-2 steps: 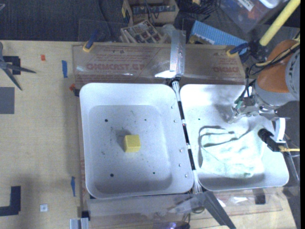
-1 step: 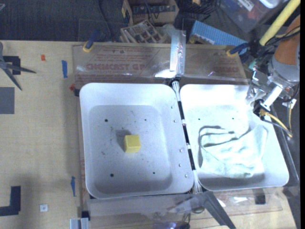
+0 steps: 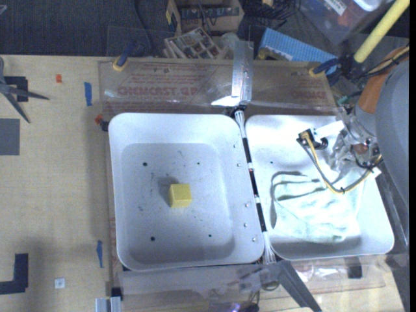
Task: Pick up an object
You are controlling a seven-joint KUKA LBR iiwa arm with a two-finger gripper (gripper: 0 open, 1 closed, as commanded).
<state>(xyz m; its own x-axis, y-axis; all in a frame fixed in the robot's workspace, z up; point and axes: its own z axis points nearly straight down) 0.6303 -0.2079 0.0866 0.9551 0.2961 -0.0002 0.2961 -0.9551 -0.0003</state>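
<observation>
- Gripper [image 3: 348,149] hangs over the right bin [image 3: 383,239], above the pale cloth [image 3: 318,216] — grip state unclear.
- Yellow block [image 3: 181,195] in the left bin [image 3: 130,135] looks easier — descend centred, straddle it squarely.

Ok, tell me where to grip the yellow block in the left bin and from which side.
Take the yellow block across two opposite flat side faces, coming straight down from above. It sits alone on the left bin's flat floor, well away from the walls, so both sides are open.
</observation>
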